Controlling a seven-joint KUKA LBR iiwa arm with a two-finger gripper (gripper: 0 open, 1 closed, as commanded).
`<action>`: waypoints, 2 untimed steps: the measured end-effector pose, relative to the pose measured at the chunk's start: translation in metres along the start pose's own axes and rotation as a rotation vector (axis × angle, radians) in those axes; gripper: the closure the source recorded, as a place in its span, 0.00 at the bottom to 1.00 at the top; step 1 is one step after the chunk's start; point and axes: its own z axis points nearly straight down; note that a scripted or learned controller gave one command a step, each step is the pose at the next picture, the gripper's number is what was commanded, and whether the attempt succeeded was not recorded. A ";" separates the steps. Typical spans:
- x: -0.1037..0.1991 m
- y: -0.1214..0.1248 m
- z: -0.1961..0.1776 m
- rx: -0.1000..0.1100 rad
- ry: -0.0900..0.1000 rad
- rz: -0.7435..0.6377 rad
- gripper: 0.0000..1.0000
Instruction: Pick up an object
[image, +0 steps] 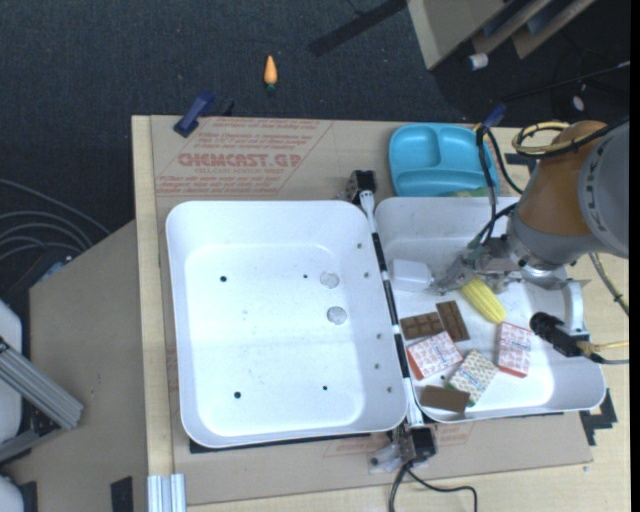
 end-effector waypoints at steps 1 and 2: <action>0.000 0.001 -0.011 -0.002 -0.001 0.000 1.00; 0.092 -0.046 -0.101 0.000 0.001 -0.001 1.00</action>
